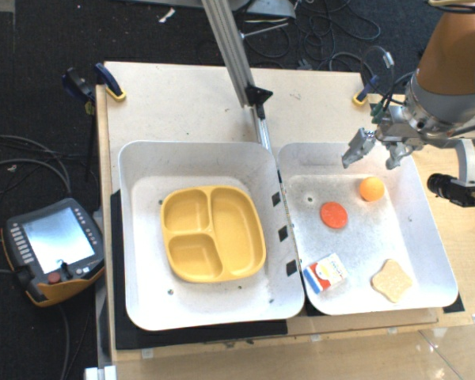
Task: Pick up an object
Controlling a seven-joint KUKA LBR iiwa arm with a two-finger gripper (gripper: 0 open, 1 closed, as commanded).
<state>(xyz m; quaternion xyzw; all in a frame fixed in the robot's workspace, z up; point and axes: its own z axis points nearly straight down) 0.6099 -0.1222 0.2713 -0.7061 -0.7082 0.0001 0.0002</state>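
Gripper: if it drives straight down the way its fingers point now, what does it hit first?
Most likely the orange ball, which sits just below the open gripper near the back of the right bin. Depth is unclear from this slanted view, so it could land on bare bin floor beside the ball.

- Left bin: a divided tray lies in it.
- Right bin: a ball at the back, a disc just left of it.
- At the front: a small carton left, what may be a bread slice right.
- The gripper hangs over the back edge.
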